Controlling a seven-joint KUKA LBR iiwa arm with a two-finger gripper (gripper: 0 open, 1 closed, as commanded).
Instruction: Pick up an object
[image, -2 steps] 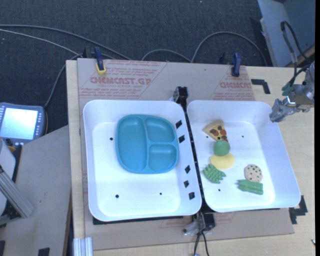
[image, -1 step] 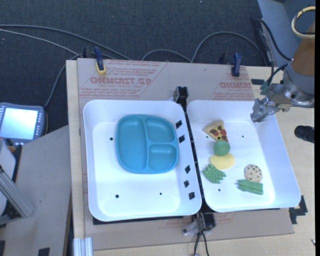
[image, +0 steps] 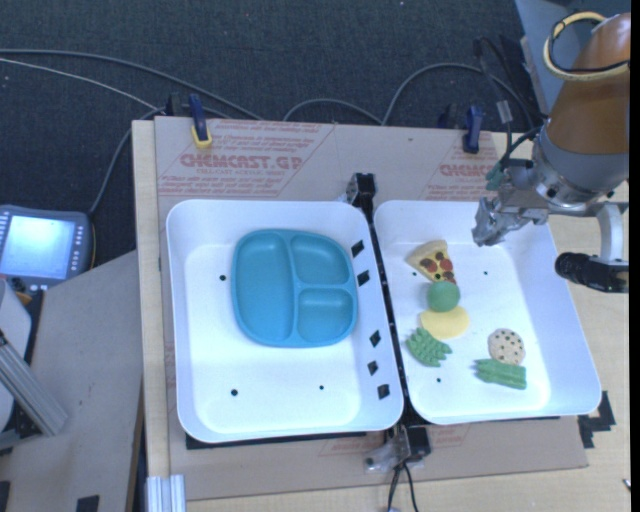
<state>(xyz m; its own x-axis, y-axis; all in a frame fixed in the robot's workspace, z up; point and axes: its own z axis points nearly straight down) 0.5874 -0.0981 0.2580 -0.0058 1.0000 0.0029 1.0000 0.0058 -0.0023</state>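
Observation:
The right bin (image: 560, 330) holds several toy foods: a pizza slice (image: 432, 260), a green ball (image: 443, 296) resting on a yellow piece (image: 446, 322), a green leafy piece (image: 427, 348), a chocolate chip cookie (image: 506, 346) and a green bean pod (image: 501, 374). My gripper (image: 486, 234) hangs over the bin's far edge, up and to the right of the pizza slice. Nothing shows between its fingers.
The left bin (image: 200, 330) holds a blue divided plate (image: 294, 287). A black divider with clips (image: 372, 290) runs between the bins. Clamps (image: 199, 122) hold the cardboard base at the back. A tablet (image: 40, 243) sits off the bench at left.

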